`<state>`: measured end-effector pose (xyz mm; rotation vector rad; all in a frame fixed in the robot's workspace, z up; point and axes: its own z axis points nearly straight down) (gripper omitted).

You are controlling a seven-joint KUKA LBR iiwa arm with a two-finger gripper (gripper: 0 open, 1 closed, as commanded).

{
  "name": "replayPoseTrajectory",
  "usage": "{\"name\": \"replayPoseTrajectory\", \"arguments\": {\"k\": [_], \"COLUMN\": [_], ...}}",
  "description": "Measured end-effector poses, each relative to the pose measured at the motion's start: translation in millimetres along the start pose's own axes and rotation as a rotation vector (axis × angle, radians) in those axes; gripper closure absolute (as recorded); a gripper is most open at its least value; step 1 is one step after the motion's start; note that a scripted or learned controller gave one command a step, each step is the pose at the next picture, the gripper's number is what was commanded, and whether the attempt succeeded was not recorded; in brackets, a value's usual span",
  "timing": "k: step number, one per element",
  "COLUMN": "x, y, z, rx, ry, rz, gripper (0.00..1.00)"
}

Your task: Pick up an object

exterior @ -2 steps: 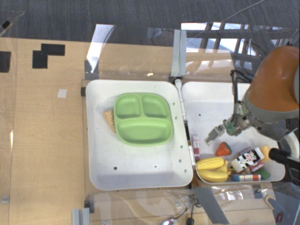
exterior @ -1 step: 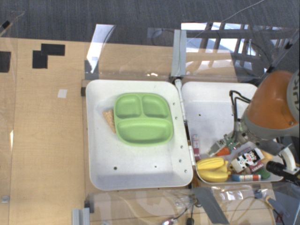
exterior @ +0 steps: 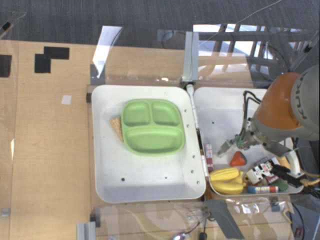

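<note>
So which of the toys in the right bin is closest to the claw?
The small red strawberry, just below the gripper. The yellow banana lies farther toward the bin's front edge, and the marker farther still.

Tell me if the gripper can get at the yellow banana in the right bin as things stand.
Probably yes. The banana lies uncovered at the right bin's near edge, just below the gripper; the red piece beside it hardly blocks.

You've got a small red-orange strawberry toy [exterior: 238, 159] with green top in the right bin [exterior: 220, 114], lying loose on the floor near the front, just above the yellow banana [exterior: 227, 180].
</note>
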<state>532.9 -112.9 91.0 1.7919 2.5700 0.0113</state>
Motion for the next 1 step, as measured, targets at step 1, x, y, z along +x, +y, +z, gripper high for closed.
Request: {"name": "replayPoseTrajectory", "arguments": {"k": [1], "x": [0.5], "y": [-38.6], "z": [-2.6], "rx": [-0.015], "ry": [-0.014], "rz": [-0.322], "gripper": [0.00]}}
